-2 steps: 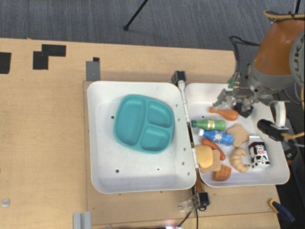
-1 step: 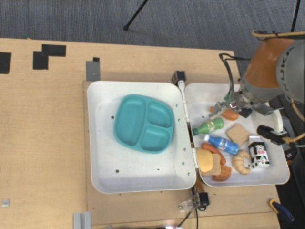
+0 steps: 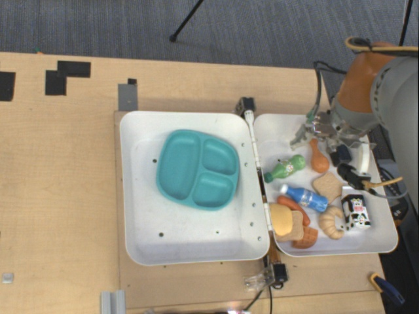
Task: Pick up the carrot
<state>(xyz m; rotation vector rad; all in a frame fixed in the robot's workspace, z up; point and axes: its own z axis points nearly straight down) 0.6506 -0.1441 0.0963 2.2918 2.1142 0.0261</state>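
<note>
The carrot (image 3: pixel 318 157) is a short orange piece, thick and rounded at its near end and tapering toward its far end, lying in the far part of the right bin (image 3: pixel 386 241). The end effector (image 3: pixel 325 133) sits directly over the carrot's far tip, and I cannot tell how wide it is set, nor whether it has the carrot.

Just left of the carrot lies a green bottle (image 3: pixel 286 169); nearer are a blue bottle (image 3: pixel 306 198), a tan bread slice (image 3: pixel 327 186), a croissant (image 3: pixel 331 224) and a black-and-white cow toy (image 3: pixel 355 212). The right bin's near half is crowded, while its far left corner is open white floor.

The left bin (image 3: pixel 141 241) holds a teal divided plate (image 3: pixel 197 169) with bare floor all round. The bins' inner rims touch along the middle of the worktop (image 3: pixel 59 195).
</note>
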